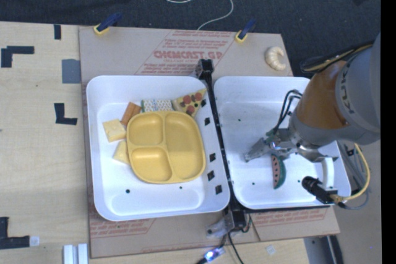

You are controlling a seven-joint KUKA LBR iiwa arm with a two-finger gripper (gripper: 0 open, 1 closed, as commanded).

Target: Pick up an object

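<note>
1. Tool (263, 150) hovers low in the right bin (247, 102), fingers spread apart, gripping nothing.
2. Watermelon slice toy (276, 171) lies on that bin's floor, just beside the tool at its five o'clock, long axis running twelve to six.
3. Yellow divided plate (166, 146) sits well apart in the left bin (99, 133).

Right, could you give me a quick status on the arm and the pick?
Gripper low in the right bin. Watermelon-slice toy lying beside it, not gripped. Yellow divided plate in the left bin, out of the way.
</note>
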